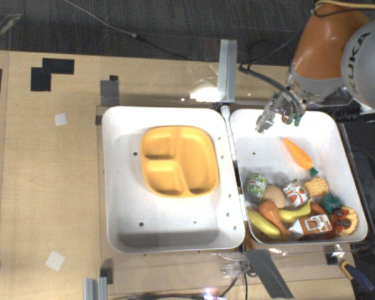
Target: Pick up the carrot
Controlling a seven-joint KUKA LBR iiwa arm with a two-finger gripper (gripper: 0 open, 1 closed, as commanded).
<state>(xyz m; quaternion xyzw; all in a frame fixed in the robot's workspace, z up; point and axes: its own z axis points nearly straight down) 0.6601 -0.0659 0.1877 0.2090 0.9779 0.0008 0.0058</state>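
Carrot (298, 153) not picked yet — lies on bare floor of right bin (337, 130), tilted, thin end toward far-left, thick end toward the toy pile. Apart from the pile, nothing touching it.

Gripper (273, 117) up and left of carrot, over far-left part of same bin; nothing seen betw. fingers. Open or shut: cannot tell, too small and blurred. KUKA arm (328, 49) comes in from behind-right of carrot.

Judged progress: early. Approach only; align over carrot, descend, close, lift all left to do.

Pile nearer the camera than carrot: corn cob (316, 185) closest to it, then a red-white can (295, 194), green-label can (257, 185), banana (264, 222), more packets and fruit along near wall, some hard to name.

Surface/room: left bin (119, 167), well left of carrot, holds a yellow compartment plate (177, 160). Metal divider post (227, 67) stands betw. bins, beyond-left of carrot. Bench (44, 186) light wood w/ black marker shapes (50, 72) far left. Dark carpet (144, 11) beyond bench, thin cable (87, 12) across it.
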